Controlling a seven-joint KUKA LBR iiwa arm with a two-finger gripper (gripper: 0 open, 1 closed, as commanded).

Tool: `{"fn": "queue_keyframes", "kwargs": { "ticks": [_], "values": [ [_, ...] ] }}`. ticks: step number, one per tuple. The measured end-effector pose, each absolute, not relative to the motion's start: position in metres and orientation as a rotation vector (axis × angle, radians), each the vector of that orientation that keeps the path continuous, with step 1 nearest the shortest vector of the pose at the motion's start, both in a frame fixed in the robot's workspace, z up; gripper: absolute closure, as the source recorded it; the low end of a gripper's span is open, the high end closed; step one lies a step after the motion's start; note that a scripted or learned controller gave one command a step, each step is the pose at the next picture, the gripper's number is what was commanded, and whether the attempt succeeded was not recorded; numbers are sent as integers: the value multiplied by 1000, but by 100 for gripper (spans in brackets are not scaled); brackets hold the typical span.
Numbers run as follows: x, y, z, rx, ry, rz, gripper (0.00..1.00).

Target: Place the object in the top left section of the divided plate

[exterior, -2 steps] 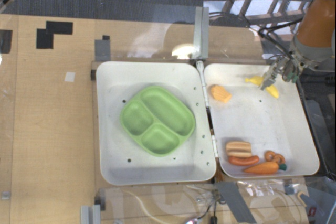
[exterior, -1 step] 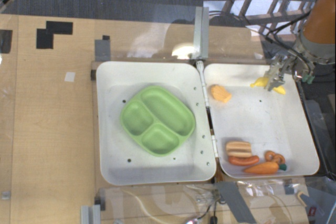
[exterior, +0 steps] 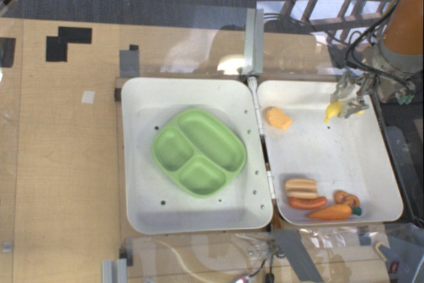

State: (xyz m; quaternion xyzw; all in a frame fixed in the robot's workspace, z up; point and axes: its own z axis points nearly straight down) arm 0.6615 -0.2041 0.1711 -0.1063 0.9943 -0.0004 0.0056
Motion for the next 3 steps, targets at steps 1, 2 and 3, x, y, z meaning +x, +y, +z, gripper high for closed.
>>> {"fn": "queue_keyframes", "kwargs": {
  "ticks": [1,2,3],
  "values": [
    [672,-204,181,-936,2985,-6,100],
    [663,-204,221,-1581,2702,-7,100],
    [670,-138,261,-2269,2160,-6,100]
  ]
}}
